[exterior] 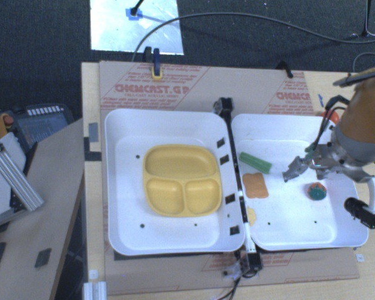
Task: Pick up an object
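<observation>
Nothing picked yet. Gripper (295,170) hangs over right bin (281,239), jaws look released and bare; green block (255,162), orange piece (255,185), small ball (317,191) all on the bin floor.

A yellow 3-compartment tray (180,180) sits mid-floor in the left bin (122,130); a blue clamp (155,59) grips the bench's far edge.

Cut off at the frame's right edge: the arm (365,120), above the right bin (281,230). Too small to tell open from closed: the gripper (295,170) over that bin. Partly tucked under its left wall: a pale yellow piece (251,215).
</observation>
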